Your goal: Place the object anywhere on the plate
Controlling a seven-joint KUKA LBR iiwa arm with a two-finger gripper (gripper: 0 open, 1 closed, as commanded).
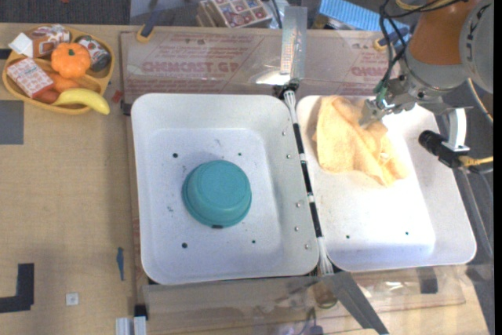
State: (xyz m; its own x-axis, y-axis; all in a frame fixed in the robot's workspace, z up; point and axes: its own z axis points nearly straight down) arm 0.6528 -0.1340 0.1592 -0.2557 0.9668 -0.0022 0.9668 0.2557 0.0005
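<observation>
A round teal plate [217, 193] lies in the middle of the left white bin [153, 129]. A crumpled pale yellow cloth [349, 143] lies in the upper left part of the right white bin [408, 223]. My gripper [376, 109] reaches in from the right and is down at the cloth's upper right edge, touching or just above it. The wrist hides the gripper's tip where it meets the cloth.
A ridge [302, 161] where the two bin walls meet separates the cloth from the plate. A yellow dish of toy fruit [59, 71] stands on the bench at the far left. Cardboard and boxes [235, 4] lie behind the bins.
</observation>
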